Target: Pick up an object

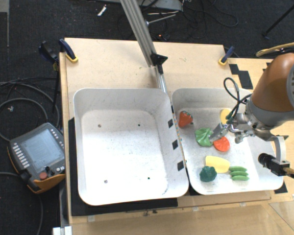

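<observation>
Your arm (277, 89) reached in from the right, over the right bin (201, 99), with the gripper (224, 131) down among the toys there. I could not tell how the fingers stood, because the wrist and its cabling hid most of them, and nothing showed clearly between them.

You had six small things in that bin. A red-orange piece (222, 144) lay just under the gripper's tip, and a green leafy piece (204, 136) lay just beside it on the left; whether either touched the gripper, I could not tell. A red piece with a green top (185, 119) lay apart from these, near the bin's left wall. A yellow piece (226, 115) peeked out beside the arm's wrist. Toward the near edge a yellow wedge (217, 163) lay between a dark green lump (208, 174) and a light green pod (238, 173), close together.

Your left bin (78, 131) sat against the right one on the table (112, 62). A teach pendant (36, 155) lay on the floor to the left.
</observation>
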`<state>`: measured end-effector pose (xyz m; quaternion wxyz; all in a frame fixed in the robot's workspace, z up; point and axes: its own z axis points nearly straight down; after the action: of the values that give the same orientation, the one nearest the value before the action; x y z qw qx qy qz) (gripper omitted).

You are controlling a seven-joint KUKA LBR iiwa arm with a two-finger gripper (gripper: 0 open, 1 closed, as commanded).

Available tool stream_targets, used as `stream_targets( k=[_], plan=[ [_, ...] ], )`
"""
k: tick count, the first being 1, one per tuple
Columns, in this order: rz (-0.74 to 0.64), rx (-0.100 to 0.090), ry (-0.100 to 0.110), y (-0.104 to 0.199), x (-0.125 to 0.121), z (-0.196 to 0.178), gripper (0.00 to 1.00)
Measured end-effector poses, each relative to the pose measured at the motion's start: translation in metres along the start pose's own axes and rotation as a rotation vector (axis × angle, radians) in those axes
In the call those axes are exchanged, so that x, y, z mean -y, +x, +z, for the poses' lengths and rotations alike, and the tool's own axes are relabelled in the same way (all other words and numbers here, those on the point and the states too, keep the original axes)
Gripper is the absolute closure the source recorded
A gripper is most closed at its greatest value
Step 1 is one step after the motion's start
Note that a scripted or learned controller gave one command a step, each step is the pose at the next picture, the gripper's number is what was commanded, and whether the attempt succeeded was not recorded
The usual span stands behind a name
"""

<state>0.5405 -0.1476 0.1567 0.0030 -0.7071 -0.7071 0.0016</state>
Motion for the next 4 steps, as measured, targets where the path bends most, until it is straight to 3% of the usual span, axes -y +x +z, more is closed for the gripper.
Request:
stream_targets(
  k=[1, 2, 4],
  plan=[
    [0.003, 0.001, -0.001, -0.008, 0.001, 0.060, 0.00],
    [0.002, 0.002, -0.007, -0.008, 0.000, 0.046, 1.00],
    [-0.004, 0.004, -0.013, -0.008, -0.008, -0.069, 1.00]
  ],
)
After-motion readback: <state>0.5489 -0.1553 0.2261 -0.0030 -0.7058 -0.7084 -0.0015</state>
